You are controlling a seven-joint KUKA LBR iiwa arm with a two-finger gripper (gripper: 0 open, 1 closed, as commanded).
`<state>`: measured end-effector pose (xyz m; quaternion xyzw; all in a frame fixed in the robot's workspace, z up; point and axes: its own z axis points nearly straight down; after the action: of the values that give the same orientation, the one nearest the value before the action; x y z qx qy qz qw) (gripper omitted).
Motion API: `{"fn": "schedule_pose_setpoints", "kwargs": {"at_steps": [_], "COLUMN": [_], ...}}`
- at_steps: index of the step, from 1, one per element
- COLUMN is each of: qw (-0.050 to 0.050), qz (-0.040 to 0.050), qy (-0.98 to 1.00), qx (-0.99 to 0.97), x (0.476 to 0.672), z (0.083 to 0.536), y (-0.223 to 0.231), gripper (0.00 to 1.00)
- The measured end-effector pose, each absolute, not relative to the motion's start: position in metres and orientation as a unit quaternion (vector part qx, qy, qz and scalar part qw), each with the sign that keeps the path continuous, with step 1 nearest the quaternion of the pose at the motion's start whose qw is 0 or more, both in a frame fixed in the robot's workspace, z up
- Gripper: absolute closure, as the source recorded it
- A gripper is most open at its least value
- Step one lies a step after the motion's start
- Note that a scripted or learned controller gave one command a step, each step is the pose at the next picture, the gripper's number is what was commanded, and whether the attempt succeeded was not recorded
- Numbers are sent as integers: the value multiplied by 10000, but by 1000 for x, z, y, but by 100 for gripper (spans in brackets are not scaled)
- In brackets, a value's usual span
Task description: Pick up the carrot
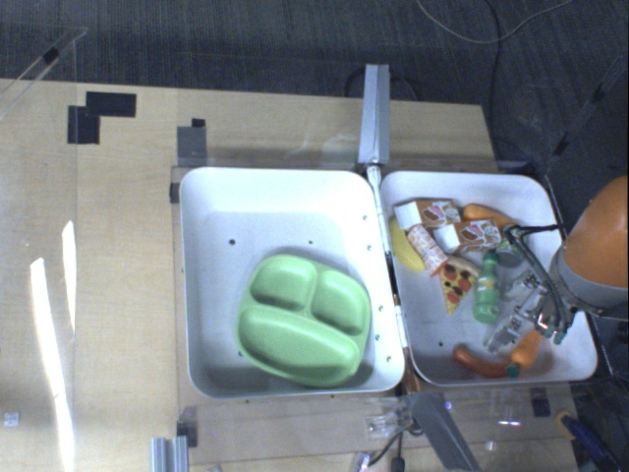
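Gripper (519,330) low in right bin (432,347), finger state unclear, carrot (528,351) just beneath it near front wall, hot dog (479,363) alongside, green bottle (486,289) crowding left, green divided plate (305,320) in left bin (211,264).

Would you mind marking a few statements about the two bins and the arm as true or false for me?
1. The green plate lies in the left bin. True.
2. The gripper is over the left bin. False: it is over the right bin, near its front right corner.
3. The green bottle is in the right bin. True.
4. The banana sits on the green plate. False: it lies in the right bin, along its left wall.
5. The carrot lies in the right bin close to the gripper. True.
6. The pizza slice is outside both bins. False: it is in the right bin.
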<state>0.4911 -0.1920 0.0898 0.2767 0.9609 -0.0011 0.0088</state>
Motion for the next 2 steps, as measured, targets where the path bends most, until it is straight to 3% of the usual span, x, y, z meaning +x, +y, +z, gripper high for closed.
{"fn": "schedule_pose_setpoints", "kwargs": {"at_steps": [1,2], "qw": [76,119], "qz": [5,7], "qy": [9758,9757], "qx": [2185,2187], "x": [492,495], "z": [90,102], "y": [-204,-204], "gripper": [0,100]}}
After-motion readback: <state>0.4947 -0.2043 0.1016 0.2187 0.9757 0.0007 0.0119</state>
